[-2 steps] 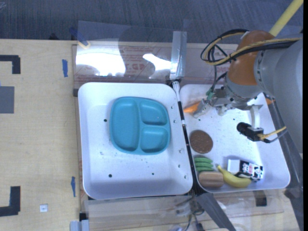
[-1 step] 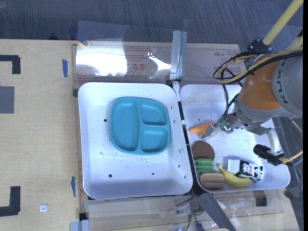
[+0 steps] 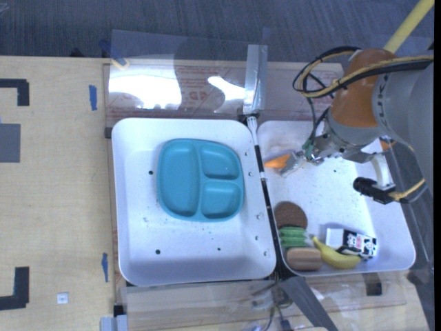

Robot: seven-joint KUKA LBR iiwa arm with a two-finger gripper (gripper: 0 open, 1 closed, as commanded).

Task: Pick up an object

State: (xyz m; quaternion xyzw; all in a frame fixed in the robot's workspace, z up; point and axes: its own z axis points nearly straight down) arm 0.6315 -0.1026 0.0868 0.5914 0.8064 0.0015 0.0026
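In the right bin point(image 3: 396, 216) my gripper point(image 3: 298, 161) is low over the upper left corner, reaching in from the right. A small orange carrot-like piece point(image 3: 277, 161) lies right at the gripper's tip, against the bin's left wall; I cannot tell whether they touch. Along the bin's front lie a round brown patty point(image 3: 291, 214), a green ribbed piece point(image 3: 293, 237), a tan bread-like piece point(image 3: 303, 258), a yellow banana point(image 3: 336, 256) and a white and black box point(image 3: 358, 241).
The left bin point(image 3: 131, 185) holds a blue divided plate point(image 3: 201, 179). A metal divider point(image 3: 255, 81) stands behind the wall between the bins. Cables point(image 3: 324, 67) loop above the wrist, and a black handle-like part point(image 3: 368, 187) juts out below it.
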